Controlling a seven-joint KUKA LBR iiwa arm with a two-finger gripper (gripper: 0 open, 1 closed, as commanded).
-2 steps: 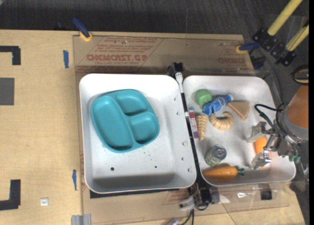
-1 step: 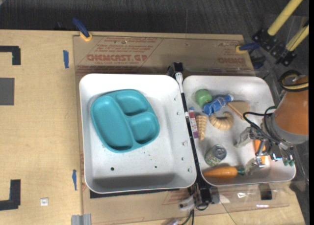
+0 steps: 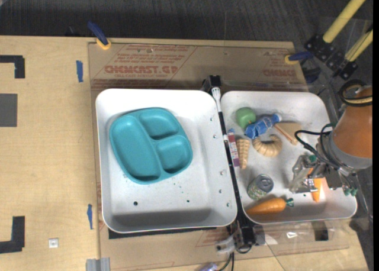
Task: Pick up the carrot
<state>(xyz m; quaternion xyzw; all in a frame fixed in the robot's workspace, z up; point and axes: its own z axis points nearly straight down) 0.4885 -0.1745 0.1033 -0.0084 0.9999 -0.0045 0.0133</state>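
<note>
The orange carrot (image 3: 267,206) with a green stub at its right end lies flat along the front wall of the right bin (image 3: 308,103). My gripper (image 3: 303,178) hangs over the right part of that bin, up and to the right of the carrot and apart from it. Nothing from the bin shows in the gripper. The arm's orange band (image 3: 357,131) sits above the wrist at the right edge.
Just left of the carrot stands a small tin can (image 3: 260,186). Farther back lie a croissant (image 3: 266,146), a blue object (image 3: 261,126), a green ball (image 3: 245,116) and a wooden stick (image 3: 286,132). A teal divided plate (image 3: 150,144) rests in the left bin (image 3: 172,205).
</note>
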